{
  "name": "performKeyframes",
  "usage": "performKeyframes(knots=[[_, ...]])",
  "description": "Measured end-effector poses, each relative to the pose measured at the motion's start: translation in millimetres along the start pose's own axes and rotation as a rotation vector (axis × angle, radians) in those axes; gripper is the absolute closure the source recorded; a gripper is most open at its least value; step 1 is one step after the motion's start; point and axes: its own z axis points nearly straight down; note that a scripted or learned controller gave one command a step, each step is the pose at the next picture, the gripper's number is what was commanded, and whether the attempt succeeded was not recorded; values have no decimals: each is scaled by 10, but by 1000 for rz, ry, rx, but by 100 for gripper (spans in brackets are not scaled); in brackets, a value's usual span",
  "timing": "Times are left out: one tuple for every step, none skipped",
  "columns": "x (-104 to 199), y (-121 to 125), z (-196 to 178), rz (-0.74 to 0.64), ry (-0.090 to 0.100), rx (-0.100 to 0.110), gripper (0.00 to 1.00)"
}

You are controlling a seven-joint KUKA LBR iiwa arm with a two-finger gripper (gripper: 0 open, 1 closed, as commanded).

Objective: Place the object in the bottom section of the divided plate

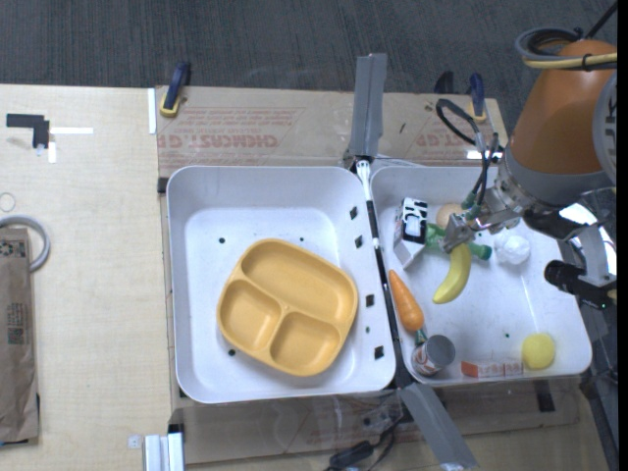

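The yellow divided plate [287, 306] lies in the left bin [196, 224], tilted, with one long section at its upper left and two smaller ones at its lower right. A banana [453, 274] lies in the right bin [569, 356]. My gripper [464, 228] hangs low right over the banana's upper end, next to a green item [480, 251]. From this angle I cannot tell whether it touches the banana.
The right bin also holds a carrot [404, 300] by the divider, a tin can [433, 352], a lemon [538, 350], a white ball-like item [512, 249], a black-and-white box [413, 220] and a red-and-white packet [491, 368]. A brown bag [16, 337] lies at the far left.
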Motion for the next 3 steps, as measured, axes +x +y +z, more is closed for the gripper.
performKeyframes(knots=[[903, 556, 424, 20, 0, 0, 100], [1196, 883, 412, -352, -2, -4, 100], [849, 680, 407, -548, -1, -4, 100]])
